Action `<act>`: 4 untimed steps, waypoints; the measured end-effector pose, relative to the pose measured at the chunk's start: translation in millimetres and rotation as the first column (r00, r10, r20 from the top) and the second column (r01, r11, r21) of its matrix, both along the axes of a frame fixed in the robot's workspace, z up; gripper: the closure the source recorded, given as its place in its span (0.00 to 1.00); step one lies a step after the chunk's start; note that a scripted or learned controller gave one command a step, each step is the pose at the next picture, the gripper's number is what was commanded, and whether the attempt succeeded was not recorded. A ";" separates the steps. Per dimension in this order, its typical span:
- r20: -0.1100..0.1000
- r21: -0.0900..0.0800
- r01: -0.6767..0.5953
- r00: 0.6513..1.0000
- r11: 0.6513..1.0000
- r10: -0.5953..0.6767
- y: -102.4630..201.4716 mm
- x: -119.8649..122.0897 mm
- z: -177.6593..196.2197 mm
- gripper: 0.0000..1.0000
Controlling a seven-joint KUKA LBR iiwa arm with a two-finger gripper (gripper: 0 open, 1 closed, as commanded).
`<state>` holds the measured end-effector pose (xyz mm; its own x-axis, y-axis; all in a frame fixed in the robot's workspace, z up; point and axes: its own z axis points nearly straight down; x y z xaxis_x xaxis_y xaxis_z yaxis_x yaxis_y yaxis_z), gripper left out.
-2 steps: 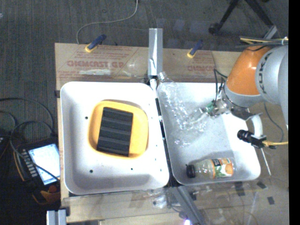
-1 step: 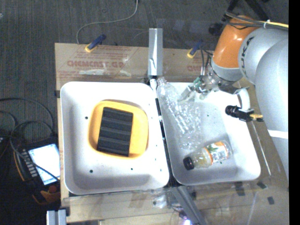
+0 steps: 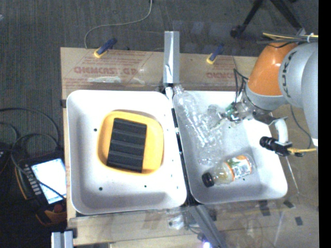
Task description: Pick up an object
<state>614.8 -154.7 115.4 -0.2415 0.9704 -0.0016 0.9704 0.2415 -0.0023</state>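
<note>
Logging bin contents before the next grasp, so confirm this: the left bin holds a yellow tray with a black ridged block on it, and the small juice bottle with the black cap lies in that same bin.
Not quite. The camera view shows the juice bottle lying on its side in the right bin, near its front wall. The yellow tray with the black ridged block does sit in the left bin, as you said.

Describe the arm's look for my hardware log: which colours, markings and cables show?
The arm is rounded and light grey, with a glossy orange band above the wrist and dark lettering along the grey shell. Thin dark cables run by the wrist. The tool looks like small metallic parts, too blurred to detail.
</note>
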 end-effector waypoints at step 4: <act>-0.001 0.001 0.131 0.991 0.991 -0.131 -44.7 -64.3 -15.1 0.00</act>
<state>550.5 -199.4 100.3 -0.1118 0.9937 -0.0010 0.9937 0.1118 -0.0027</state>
